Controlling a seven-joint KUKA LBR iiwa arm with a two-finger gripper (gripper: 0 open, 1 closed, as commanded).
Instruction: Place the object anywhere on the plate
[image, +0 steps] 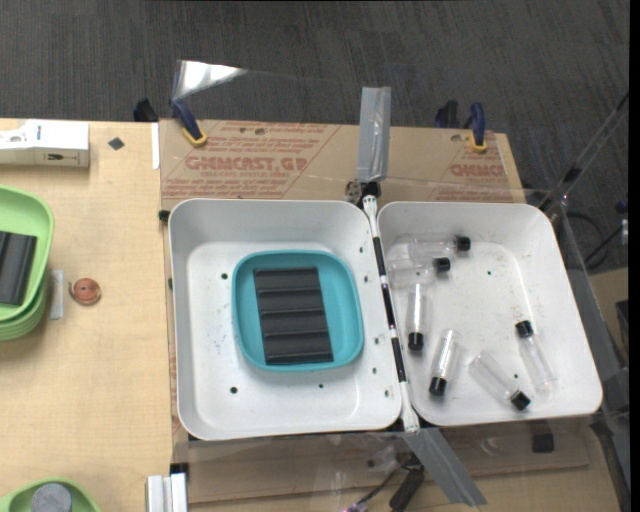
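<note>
two shallow white bins sit side by side on a sheet of printed cardboard laid over the wooden bench. the left bin holds a teal plate, roughly square with rounded corners, lying flat near the bin's middle. on the plate rests a black ribbed block made of four raised bars stacked front to back; it covers most of the plate's inner floor and leans very slightly off square.

the right bin holds a scatter of clear plastic vials with black caps. one vial lies near the divider, cap toward the front. another vial lies just beside it, lower and to its right. a third lies slanted near the front wall, and a fourth lies close to the bin's right wall. two more lie near the back: one with its cap to the right, and one just below it. all of them are apart from the plate, across the divider.

a strip of grey tape stands up behind the join of the bins. two clamps, one at the left and one at the right, grip the cardboard's back edge. a green dish sits at the left edge of the bench.

the gripper's state cannot be told from this view.
</note>
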